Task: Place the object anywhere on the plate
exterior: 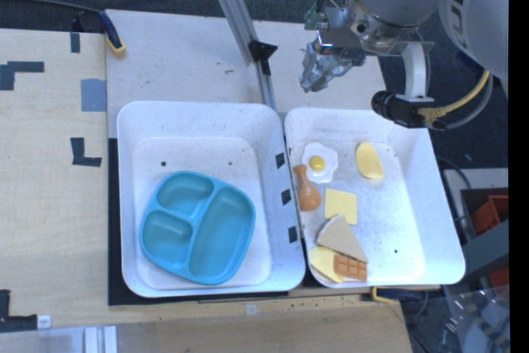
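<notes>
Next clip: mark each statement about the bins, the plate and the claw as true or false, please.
1. The blue plate lies in the left bin. True.
2. The fried egg sits on the plate. False: it lies in the right bin.
3. The claw hangs above the bench, behind the bins. True.
4. The plate has a single undivided well. False: it has three compartments.
5. The yellow cheese square lies in the right bin. True.
</notes>
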